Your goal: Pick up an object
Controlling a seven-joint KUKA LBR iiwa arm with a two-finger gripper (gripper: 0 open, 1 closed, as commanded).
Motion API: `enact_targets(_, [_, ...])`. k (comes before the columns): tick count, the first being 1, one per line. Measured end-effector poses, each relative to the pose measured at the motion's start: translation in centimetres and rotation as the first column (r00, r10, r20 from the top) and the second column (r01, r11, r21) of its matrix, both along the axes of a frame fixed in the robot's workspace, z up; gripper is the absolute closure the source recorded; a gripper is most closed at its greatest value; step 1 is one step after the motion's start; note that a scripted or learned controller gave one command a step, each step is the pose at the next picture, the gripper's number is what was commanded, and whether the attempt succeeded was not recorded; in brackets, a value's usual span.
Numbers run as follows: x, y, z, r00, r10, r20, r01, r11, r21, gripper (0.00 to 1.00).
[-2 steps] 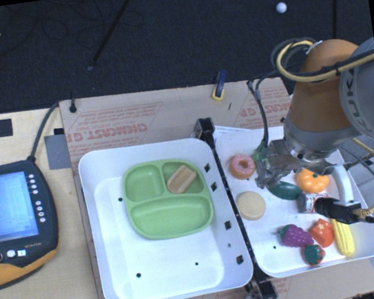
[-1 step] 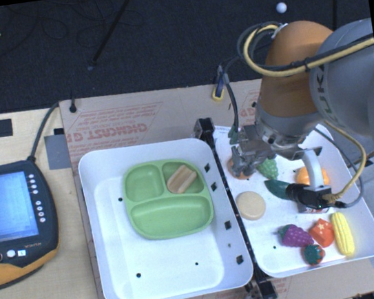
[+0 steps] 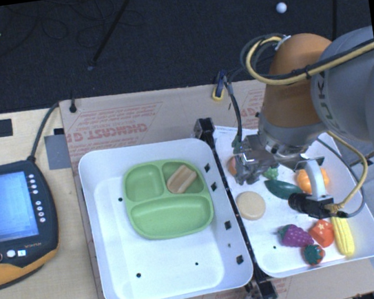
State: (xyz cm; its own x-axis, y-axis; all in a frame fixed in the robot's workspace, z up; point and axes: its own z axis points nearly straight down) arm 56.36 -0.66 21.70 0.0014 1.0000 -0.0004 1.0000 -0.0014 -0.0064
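Observation:
My gripper (image 3: 248, 169) hangs low over the upper left part of the right bin (image 3: 368, 245), with the grey arm and orange band behind it. Right beside its fingers lies an orange-red piece (image 3: 232, 166), partly hidden. A round tan disc (image 3: 251, 205) lies just below the gripper. A dark green piece (image 3: 279, 188) sits to its right, with an orange fruit (image 3: 308, 179) further right. Purple grapes (image 3: 295, 236), a red piece (image 3: 321, 232), a small green-red piece (image 3: 313, 254) and a yellow corn cob (image 3: 343, 235) lie near the bin's front.
The left bin (image 3: 122, 273) holds a green divided plate (image 3: 169, 214) with a tan bread-like block (image 3: 181, 178) in its upper right compartment. A teach pendant (image 3: 9, 220) lies left of the bins. Clamps run along the divider between bins.

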Motion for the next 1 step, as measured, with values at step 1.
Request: enact_targets(1, [0.42,0.13,2.08,1.0,0.002,0.005,-0.002,1.0,0.001,1.0])
